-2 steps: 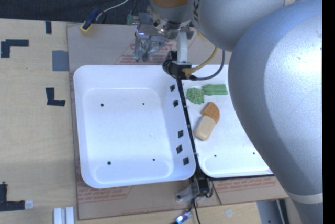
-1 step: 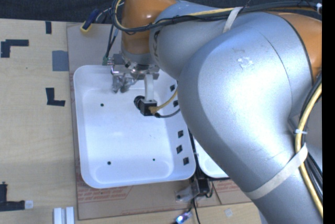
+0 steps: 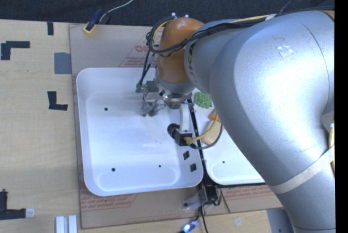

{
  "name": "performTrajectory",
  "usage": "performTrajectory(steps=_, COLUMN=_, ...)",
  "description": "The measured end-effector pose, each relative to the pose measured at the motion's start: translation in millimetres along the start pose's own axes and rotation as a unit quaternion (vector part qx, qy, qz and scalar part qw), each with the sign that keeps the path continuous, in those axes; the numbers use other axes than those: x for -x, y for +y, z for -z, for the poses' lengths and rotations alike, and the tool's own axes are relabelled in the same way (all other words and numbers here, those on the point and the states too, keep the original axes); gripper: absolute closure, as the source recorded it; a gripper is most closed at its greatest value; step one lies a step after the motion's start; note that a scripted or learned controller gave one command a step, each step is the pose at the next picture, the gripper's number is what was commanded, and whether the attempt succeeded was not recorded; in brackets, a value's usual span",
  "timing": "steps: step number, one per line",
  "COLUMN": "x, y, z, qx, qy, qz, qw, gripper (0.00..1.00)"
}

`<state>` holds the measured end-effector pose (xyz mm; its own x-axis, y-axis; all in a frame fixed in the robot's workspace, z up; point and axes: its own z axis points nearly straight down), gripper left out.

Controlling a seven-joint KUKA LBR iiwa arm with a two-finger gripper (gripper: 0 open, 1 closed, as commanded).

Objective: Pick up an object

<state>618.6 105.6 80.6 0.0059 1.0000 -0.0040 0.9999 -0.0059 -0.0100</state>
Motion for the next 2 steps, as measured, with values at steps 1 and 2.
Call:
performTrajectory(steps=1, x=-49, y=51, z=4, qx=0.006, qy=0.003, qz=0.005, qw=1.0, gripper=1.0)
performTrajectory(steps=2, x=11, y=-14, z=109, qx=0.004, qy=0.002, qz=0.001, qw=1.0, gripper=1.0)
